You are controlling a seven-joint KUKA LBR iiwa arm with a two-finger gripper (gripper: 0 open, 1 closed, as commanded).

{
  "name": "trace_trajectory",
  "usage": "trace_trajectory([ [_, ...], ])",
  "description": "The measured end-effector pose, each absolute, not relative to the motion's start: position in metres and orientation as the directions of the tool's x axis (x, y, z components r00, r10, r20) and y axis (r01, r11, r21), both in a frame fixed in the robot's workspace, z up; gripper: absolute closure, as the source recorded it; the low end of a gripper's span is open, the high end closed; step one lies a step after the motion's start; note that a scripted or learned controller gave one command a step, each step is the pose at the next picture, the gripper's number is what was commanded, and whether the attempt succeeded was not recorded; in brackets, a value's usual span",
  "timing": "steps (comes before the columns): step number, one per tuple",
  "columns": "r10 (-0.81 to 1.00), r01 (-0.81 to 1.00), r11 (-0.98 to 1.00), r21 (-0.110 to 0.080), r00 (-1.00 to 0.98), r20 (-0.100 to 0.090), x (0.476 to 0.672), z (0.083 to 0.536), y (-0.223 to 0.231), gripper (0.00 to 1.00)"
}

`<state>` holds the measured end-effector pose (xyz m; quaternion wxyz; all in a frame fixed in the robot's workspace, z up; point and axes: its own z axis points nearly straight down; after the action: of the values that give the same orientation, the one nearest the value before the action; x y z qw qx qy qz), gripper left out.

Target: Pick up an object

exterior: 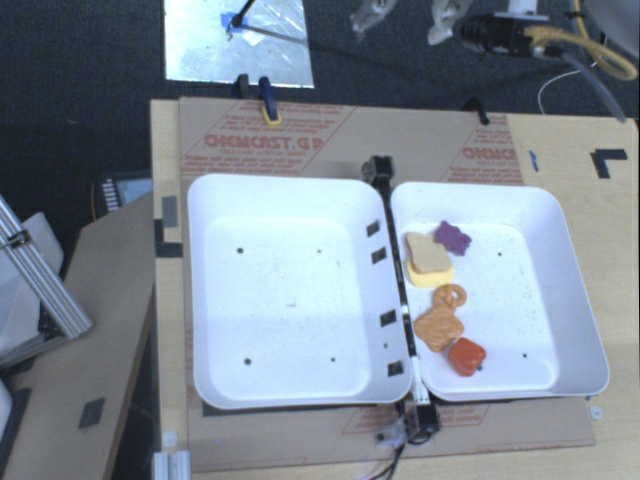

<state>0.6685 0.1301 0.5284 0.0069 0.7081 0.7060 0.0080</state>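
Lying against our right bin's [560, 268] left wall, toy foods run lengthwise: jagged purple piece [452, 237], flat sandwich [429, 260], pretzel [450, 295], orange lump [437, 327], glossy red block [467, 356]. Our hand [410, 13] hangs beyond the worktop's far edge, fingers spread.

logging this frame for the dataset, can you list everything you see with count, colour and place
bins: 2, white, side by side on the bench
purple toy: 1, purple, right bin, nearest its far wall among the toys
bread slice: 1, tan, right bin, lying on the yellow block
yellow block: 1, yellow, right bin, under the bread slice
pretzel: 1, orange, right bin, just nearer than the yellow block
orange toy: 1, orange-brown, right bin, near the divider
red toy: 1, red, right bin, nearest the camera
board: 1, brown with red print, under the bins
foil sheet: 1, silver, floor at upper left
gripper: 1, pale grey, top of view, beyond the bins, fingers open
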Motion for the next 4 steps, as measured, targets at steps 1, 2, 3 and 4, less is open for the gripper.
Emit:
trace_trajectory([
  [1,1.0,1.0,0.012,0.003,-0.012,0.004,0.667,0.536,0.217,0.0],
  [2,1.0,1.0,0.007,0.005,-0.007,0.002,0.668,0.547,0.212,1.0],
  [3,1.0,1.0,0.005,-0.012,-0.005,-0.003,0.668,0.421,0.235,1.0],
  [4,1.0,1.0,0.006,0.014,-0.006,0.005,0.668,0.543,0.234,1.0],
])
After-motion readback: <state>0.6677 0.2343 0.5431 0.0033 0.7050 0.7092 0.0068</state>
